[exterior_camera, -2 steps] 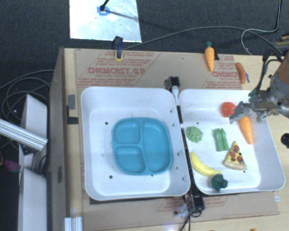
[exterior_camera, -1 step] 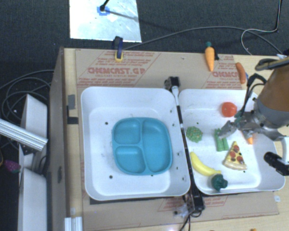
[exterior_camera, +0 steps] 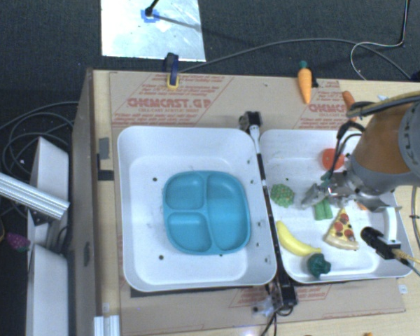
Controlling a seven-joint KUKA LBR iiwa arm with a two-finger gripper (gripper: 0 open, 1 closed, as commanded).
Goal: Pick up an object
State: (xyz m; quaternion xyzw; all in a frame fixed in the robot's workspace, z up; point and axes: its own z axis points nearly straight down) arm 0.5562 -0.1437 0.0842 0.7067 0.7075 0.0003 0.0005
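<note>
Two shallow white bins, side by side on one sheet of printed cardboard (exterior_camera: 196,103).

Left bin (exterior_camera: 136,145): one blue plate (exterior_camera: 206,212) with three compartments, lying flat at the centre, a bare white margin on every side.

Right bin (exterior_camera: 294,137): six loose toy foods.
- One green broccoli (exterior_camera: 282,194), close to the left wall.
- One yellow banana (exterior_camera: 294,239), near-left, running toward the near wall.
- One teal piece (exterior_camera: 318,264), just beside the banana's right end, close to the near rim.
- One pizza slice (exterior_camera: 343,229), centre-near, point toward the far side.
- One red round piece (exterior_camera: 330,158), far side, partly behind the arm.
- One small green piece (exterior_camera: 324,209), mid-bin, well off all walls.

Open room: the far-left floor of the right bin is bare; the right side is taken up by the arm.

Outside the bins: one carrot (exterior_camera: 305,84) on the cardboard, far of the right bin.

One grey arm (exterior_camera: 388,145), orange-banded, entering from the right. Its gripper (exterior_camera: 320,196) is low over mid-bin, between broccoli and pizza slice. How wide it stands cannot be told. The green piece lies directly at its near side; contact cannot be told.
</note>
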